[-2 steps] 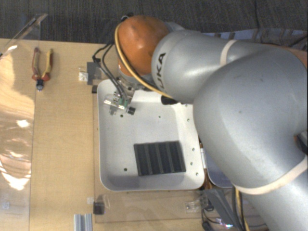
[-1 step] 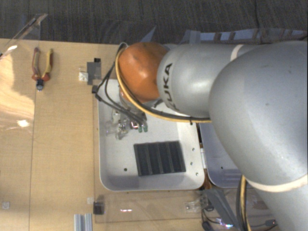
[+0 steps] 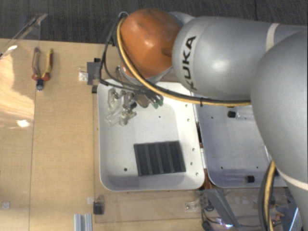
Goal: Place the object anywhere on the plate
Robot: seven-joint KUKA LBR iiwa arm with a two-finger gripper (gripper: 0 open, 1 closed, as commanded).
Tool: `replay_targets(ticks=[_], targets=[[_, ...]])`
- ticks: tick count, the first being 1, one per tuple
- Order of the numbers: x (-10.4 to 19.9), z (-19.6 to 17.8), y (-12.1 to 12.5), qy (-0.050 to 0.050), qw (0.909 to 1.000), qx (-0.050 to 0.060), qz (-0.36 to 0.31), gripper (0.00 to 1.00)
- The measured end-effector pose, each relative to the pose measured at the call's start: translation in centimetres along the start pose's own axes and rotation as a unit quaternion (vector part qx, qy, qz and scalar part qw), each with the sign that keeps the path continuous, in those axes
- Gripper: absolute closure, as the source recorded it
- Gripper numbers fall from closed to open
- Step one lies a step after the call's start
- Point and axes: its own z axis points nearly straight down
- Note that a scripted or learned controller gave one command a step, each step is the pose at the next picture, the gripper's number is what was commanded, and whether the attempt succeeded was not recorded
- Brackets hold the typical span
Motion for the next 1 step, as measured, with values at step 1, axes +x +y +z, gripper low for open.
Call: replay_targets(ticks=[1], targets=[[-4.14, 7.72, -3.73, 0.005, 0.9946, 0.002, 0.104, 1.00]])
